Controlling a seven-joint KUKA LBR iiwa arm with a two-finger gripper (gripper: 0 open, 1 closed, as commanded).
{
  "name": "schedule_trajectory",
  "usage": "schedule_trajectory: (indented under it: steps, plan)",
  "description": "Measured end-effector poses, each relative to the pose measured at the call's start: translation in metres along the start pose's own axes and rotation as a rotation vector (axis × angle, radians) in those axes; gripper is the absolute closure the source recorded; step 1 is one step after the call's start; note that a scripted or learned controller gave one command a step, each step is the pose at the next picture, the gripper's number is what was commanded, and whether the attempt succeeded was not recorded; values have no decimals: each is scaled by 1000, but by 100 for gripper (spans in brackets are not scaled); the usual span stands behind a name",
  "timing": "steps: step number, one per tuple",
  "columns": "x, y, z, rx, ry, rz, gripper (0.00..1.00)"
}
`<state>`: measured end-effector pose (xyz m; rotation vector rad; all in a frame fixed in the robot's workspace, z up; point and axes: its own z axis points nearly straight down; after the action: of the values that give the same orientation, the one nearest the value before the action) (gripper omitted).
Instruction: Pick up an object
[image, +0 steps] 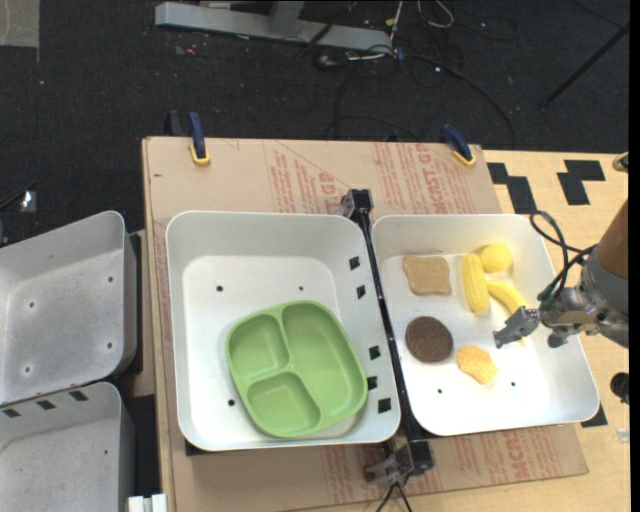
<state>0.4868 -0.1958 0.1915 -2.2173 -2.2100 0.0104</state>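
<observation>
Claw (537, 330) spread open and holding nothing, low over right white bin (560, 405) near its right wall. Just beside its left fingertip: yellow plastic banana (505, 295). Orange wedge (477, 364) below-left; bare floor toward front rim.

Arm enters at the right edge of the right bin (575, 395), wrist low over the bin's right side. Gripper (533, 330) extends leftward from the wrist toward the bin's middle, two dark prongs spread apart, nothing between them.
</observation>
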Motion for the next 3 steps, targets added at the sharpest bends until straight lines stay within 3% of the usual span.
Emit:
schedule_trajectory:
  steps: [1, 2, 3]
  plan:
    - [0, 3, -6, -11, -3, -4, 0]
    - [-3, -6, 53, -7, -1, -1, 0]
    - [-1, -3, 97, -15, 4, -3, 0]
